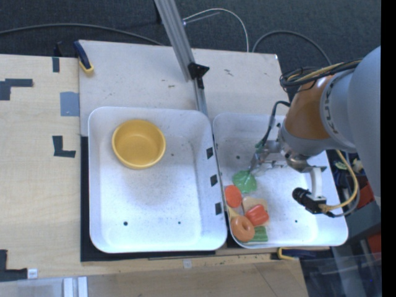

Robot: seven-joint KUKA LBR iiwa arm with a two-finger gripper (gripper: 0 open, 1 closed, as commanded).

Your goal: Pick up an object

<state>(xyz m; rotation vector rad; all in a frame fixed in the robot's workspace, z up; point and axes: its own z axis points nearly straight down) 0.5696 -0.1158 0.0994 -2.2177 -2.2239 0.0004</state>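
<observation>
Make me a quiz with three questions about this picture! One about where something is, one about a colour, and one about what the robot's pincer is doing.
1. Where is the yellow bowl?
A. in the left bin
B. in the right bin
C. on the wooden bench

2. What colour is the toy right under the pincer?
A. blue
B. green
C. black

3. Where is the pincer?
A. over the left bin
B. over the right bin
C. over the dark floor outside the bench

Answers:
1. A: the yellow bowl sits in the left bin, near its upper left corner.
2. B: the toy by the pincer is green.
3. B: the pincer is low over the right bin, above the toy pile's top.
</observation>
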